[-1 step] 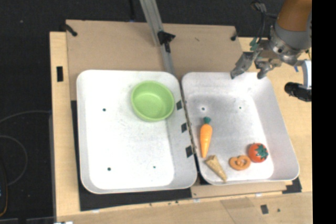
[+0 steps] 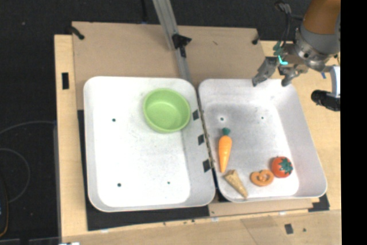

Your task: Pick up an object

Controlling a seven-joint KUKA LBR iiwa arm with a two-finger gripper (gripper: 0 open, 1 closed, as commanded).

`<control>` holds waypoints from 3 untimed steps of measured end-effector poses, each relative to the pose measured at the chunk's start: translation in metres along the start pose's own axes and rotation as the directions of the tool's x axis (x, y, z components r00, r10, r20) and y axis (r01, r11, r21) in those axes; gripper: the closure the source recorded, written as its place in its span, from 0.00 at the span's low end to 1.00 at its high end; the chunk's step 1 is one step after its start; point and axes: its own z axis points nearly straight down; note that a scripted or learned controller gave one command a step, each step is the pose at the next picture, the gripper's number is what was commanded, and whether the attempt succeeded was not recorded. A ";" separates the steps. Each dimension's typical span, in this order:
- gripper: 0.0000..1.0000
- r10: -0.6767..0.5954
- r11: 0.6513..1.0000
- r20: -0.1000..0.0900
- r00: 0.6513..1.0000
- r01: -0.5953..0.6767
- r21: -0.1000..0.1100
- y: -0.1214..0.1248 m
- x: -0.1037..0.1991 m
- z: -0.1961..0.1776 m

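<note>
We see four small things lying in the right bin [image 2: 298, 117], all well away from the fingers, toward the bin's near edge. A carrot [image 2: 225, 149] lies lengthwise, green top pointing to the far side, close to the wall shared with the other bin. Just beyond its tip sits a tan cone-shaped piece [image 2: 235, 183], and beside that an orange ring-like piece [image 2: 262, 178], then a red tomato [image 2: 281, 167] with a green cap, nearest the fingers of the four yet still well apart from them.

The gripper [image 2: 272, 77] hangs over the far right corner of that bin. We can make out its two dark fingers [image 2: 261, 76] spread apart, with nothing between them. Above them rises the grey wrist and the orange band of the arm [image 2: 321, 14].

Farther from the fingers, the left bin [image 2: 103, 140] holds a green bowl [image 2: 166, 111], upright, near its far edge. Both bins rest on a tan bench [image 2: 120, 49], where a grey metal post [image 2: 163, 6] slants up behind them.
</note>
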 end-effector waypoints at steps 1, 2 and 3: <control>0.00 -0.002 1.000 0.000 1.000 0.002 0.003 0.000 0.004 0.043; 0.00 -0.001 1.000 0.001 1.000 0.001 0.003 0.009 -0.001 0.096; 0.00 -0.001 1.000 0.001 1.000 0.001 0.003 0.008 -0.003 0.142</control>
